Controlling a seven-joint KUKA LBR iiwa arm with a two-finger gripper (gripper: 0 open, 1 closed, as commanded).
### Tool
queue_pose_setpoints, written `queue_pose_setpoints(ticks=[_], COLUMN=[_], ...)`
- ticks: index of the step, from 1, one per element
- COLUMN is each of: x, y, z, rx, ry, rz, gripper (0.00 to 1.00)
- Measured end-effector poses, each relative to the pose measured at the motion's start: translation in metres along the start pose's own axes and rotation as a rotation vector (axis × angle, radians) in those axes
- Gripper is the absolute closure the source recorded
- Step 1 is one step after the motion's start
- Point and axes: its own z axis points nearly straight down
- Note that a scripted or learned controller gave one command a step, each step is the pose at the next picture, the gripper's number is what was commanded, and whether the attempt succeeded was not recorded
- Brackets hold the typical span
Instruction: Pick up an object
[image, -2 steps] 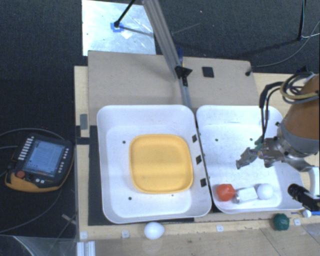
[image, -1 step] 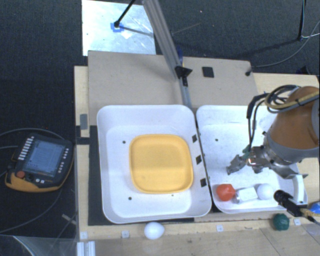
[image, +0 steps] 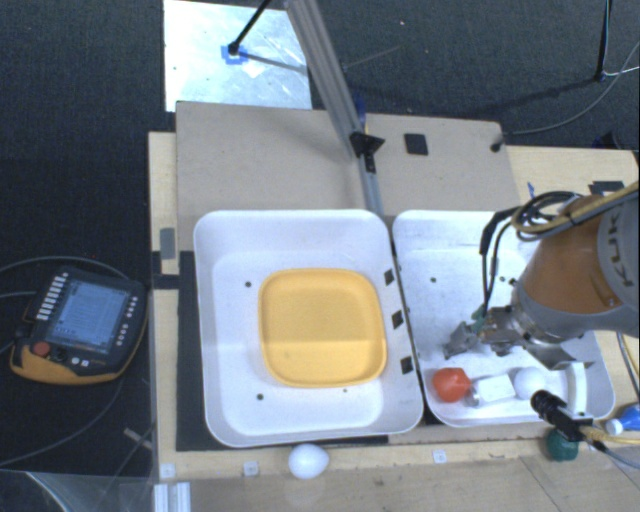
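In the right-hand bin (image: 440, 260), seen from the one camera above the tabletop, the grey arm with its orange band reaches in from the right and bends down over the bin's near half. The pincer (image: 478, 335) sits low above the bin floor, a little above and to the right of a small red object (image: 451, 383). Whether it is spread or pressed together cannot be told — the metal parts blur into one grey cluster, and nothing is seen pinched.

Just right of the red object lies a white block-like piece (image: 493, 389), and beyond it a white rounded thing (image: 527, 381); all three rest along the bin's near wall. The left bin (image: 225, 250) carries a yellow square plate (image: 323, 326), and a white egg-shaped object (image: 308, 461) lies outside, just in front of that bin.

The step in hand looks like the approach — no grasp is made yet. The next move likely calls for shifting toward the near wall and lowering squarely over the chosen piece, with room kept for the crowded neighbours
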Motion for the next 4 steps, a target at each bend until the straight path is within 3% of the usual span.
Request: queue_pose_setpoints(ticks=[1, 3, 4], x=[0.000, 0.006, 0.006], y=[0.001, -0.002, -0.002], z=[-0.012, -0.125, -0.136], rx=[-0.005, -0.010, -0.005], ry=[-0.001, -0.001, -0.001], rz=[0.000, -0.001, -0.001], gripper=[1.00, 1.00, 1.00])
